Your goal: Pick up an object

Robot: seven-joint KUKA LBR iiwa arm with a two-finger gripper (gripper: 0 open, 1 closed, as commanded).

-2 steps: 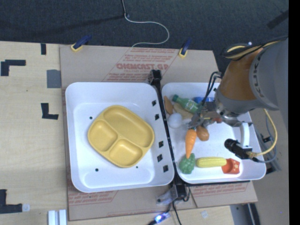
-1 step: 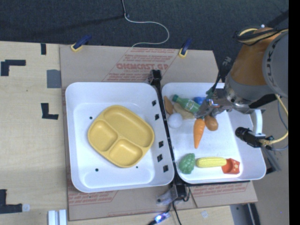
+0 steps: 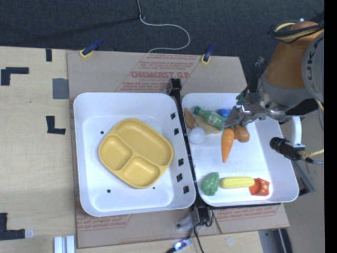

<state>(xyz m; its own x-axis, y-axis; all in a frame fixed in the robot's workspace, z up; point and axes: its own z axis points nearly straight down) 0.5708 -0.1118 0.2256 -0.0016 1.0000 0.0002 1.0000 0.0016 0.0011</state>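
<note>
My gripper hangs over the upper middle of the right bin. An orange carrot lies just below it, pointing toward the front of the bin, with a small brown piece beside the carrot's thick end. A green bottle and a blue item lie just left of the gripper. The gripper's body hides whatever is directly beneath it.
A white ball and a tan piece sit by the right bin's left wall. Broccoli, corn and a red pepper line its front. A yellow divided plate lies in the left bin.
</note>
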